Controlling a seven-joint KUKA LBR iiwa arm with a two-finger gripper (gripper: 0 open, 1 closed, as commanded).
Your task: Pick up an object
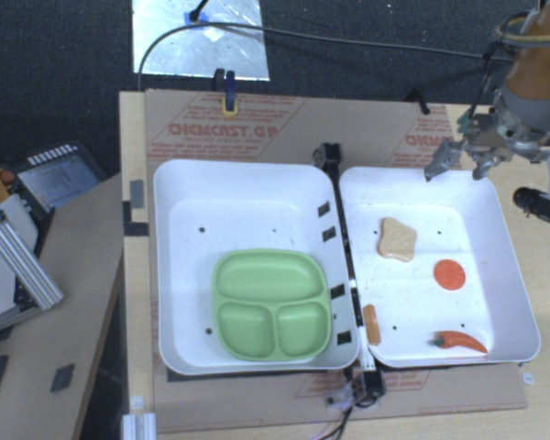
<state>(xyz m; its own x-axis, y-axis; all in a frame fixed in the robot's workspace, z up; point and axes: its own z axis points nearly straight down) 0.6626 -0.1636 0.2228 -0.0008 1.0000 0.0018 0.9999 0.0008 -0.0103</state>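
At the upper right of the frame, the two-finger metal gripper (460, 160) hangs with its fingers spread apart and nothing between them, above the far rim of the right white plastic bin (509, 246). In that bin lie a tan bread-shaped slice (397, 239), a flat red round disc (450, 274), an orange carrot-shaped toy (459, 341) and a small orange sausage-shaped piece (371, 324). The left white bin (179, 209) holds a green three-compartment plate (270, 302).

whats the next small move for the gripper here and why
Probably down and toward the bread slice: the gripper hangs open over the right bin's far rim, holding nothing, and the bread is the nearest item, lying apart from the others.
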